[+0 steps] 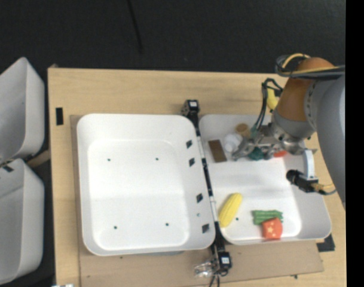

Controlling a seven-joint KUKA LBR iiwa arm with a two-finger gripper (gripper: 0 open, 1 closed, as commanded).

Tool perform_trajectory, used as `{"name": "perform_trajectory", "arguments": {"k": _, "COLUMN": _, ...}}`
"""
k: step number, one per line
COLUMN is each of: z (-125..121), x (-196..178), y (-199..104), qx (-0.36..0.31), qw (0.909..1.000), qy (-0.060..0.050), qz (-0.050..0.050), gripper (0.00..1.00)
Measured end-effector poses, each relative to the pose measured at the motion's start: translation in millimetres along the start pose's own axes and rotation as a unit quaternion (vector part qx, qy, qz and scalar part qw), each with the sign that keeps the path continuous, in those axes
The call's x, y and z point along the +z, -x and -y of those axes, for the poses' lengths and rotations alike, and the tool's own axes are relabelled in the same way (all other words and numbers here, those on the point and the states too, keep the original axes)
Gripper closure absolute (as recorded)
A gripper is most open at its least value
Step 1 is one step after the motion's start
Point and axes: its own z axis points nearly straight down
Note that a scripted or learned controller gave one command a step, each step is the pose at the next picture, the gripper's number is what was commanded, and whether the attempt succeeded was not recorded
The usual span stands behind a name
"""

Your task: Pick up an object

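The right bin [301, 220] holds a yellow corn cob [230, 208] near its left wall and a red vegetable with a green top [270, 223] toward the front. At the back lie a brown block [216, 150], a small white item [232, 142] and a tan round piece [242, 127]. My gripper [253, 148] is low over the back of this bin, just right of the white item, with a teal thing [258, 155] and a bit of red [278, 153] close under it. Its fingers are too cluttered to read.
The left bin [140, 184] sits beside the right one, joined by black clips [201, 160]. The grey arm with its orange band [295, 100] comes in from the right, trailing cables. White padded shapes [14, 160] stand off the bench at the left.
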Motion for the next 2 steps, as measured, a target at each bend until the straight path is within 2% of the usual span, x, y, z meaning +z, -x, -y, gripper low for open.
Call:
{"name": "perform_trajectory", "arguments": {"k": 1, "z": -4, "x": 0, "y": -5, "qx": 0.003, "qw": 1.0000, "qy": 0.000, "qz": -0.004, "gripper": 0.00}}
{"name": "perform_trajectory", "arguments": {"k": 2, "z": -43, "x": 0, "y": -36, "qx": 0.003, "qw": 1.0000, "qy": 0.000, "qz": -0.005, "gripper": 0.00}}
